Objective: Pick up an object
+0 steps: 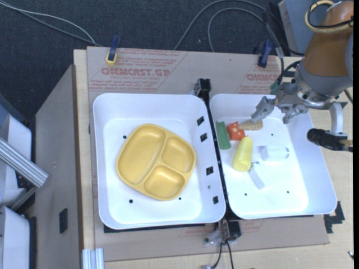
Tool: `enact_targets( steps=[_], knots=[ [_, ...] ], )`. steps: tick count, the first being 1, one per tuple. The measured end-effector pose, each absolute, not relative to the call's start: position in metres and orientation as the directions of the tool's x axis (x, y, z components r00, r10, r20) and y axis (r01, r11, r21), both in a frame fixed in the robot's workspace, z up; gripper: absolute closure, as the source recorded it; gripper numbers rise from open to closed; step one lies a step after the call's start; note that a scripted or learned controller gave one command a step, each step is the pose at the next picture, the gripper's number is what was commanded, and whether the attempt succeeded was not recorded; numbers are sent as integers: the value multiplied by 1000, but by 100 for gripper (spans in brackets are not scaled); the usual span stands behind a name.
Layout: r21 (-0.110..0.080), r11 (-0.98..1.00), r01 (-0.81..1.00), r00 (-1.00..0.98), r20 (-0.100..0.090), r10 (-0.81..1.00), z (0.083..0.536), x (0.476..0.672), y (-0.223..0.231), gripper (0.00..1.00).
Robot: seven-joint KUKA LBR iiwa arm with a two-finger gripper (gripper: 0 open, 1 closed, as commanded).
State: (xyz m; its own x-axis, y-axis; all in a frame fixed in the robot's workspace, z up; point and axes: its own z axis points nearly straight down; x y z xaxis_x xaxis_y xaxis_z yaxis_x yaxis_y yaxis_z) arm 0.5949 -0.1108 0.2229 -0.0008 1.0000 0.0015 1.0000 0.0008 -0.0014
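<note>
Two white bins side by side on the tabletop [140, 66]. Left bin [106, 167] — yellow divided tray [155, 161]. Right bin [303, 189] — green block [222, 135], orange piece [236, 131], yellow bottle [243, 154], clear pieces [274, 152]. Tool [276, 110] over right bin's far edge, tan stick [251, 126] just beside one finger.

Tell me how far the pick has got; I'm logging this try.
Done: the gripper is over the right bin, near its far edge. In hand: nothing seen between its fingers. Left: grasping and lifting; the yellow bottle, green block and orange piece lie in the bin.
</note>
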Motion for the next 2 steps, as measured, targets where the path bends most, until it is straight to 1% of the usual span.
enact_targets(
  steps=[1,2],
  knots=[
    [2,2,1000,-2,2,1000,234,596,-110,100],
    [8,-6,1000,6,-5,1000,301,555,-170,100]
  ],
)
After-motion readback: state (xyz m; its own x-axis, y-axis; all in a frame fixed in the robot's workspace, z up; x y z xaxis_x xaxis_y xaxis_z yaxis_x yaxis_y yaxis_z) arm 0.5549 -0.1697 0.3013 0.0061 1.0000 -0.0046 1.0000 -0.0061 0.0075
